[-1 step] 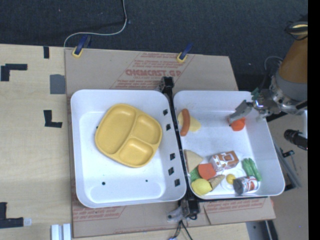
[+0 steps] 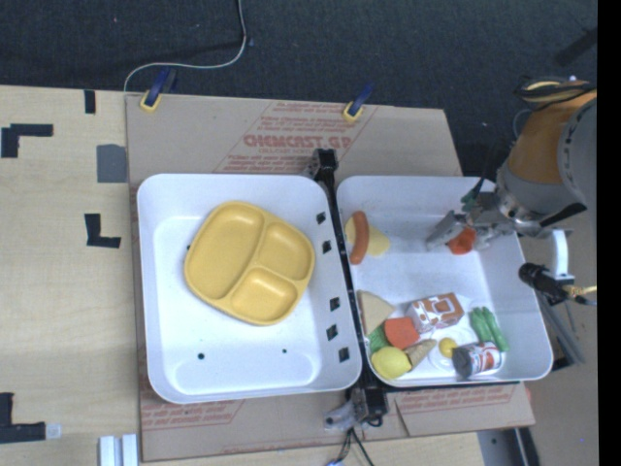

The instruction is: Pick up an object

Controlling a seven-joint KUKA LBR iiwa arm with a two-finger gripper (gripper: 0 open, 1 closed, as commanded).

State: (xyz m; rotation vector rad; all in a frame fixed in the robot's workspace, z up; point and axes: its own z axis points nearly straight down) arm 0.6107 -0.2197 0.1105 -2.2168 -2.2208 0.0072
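Camera view: "CHEMCAST GP" board [image 2: 291,142] lettering.

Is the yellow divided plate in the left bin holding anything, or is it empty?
Empty. The yellow divided plate lies flat in the left white bin, and all three of its compartments show bare yellow; the toy food sits in the right white bin.

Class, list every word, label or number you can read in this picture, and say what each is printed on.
"CHEMCAST GP": red print, repeated, on the brown board under the bins.
Carton: red-and-white label, too small to read.
Can: label too blurred to read.
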